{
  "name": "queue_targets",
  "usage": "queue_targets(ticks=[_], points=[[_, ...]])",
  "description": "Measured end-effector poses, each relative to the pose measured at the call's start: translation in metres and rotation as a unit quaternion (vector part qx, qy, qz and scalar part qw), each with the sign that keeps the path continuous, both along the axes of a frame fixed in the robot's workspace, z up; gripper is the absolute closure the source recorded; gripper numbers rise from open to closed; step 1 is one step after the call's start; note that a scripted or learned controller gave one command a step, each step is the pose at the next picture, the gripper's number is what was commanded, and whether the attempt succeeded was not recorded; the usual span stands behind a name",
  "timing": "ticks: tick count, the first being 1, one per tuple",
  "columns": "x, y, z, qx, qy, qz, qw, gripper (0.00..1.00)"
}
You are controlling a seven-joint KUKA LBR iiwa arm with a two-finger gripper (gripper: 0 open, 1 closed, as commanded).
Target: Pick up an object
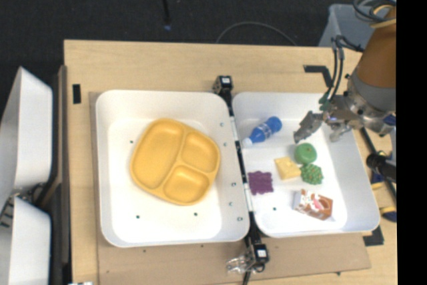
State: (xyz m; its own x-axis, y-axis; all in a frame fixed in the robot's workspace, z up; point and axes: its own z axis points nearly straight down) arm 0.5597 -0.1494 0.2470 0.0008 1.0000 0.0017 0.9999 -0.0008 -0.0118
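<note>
Pale wooden worktop [153,67] carries two white bins. Over the right bin [353,210], the claw [321,127] hangs open, gripping nothing; a green round object [305,153] lies just below it.

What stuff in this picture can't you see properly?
- The gripper, camera view: too small and blurry to tell how it is set over the right bin.
- The red and white packet: its print is too small to read.
- The green round thing and purple lump: too blurry to say what they are.
- The arm: cut off by the picture's right side.
</note>
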Motion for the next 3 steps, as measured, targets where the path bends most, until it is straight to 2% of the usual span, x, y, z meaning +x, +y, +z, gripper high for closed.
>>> queue_targets(ticks=[1, 2, 3], points=[[0.002, 0.000, 0.007, -0.0010, -0.006, 0.001, 1.0000, 0.00], [0.002, -0.004, -0.035, -0.0017, -0.005, 0.000, 1.0000, 0.00], [-0.006, -0.002, -0.095, -0.0012, -0.004, 0.000, 1.0000, 0.00]])
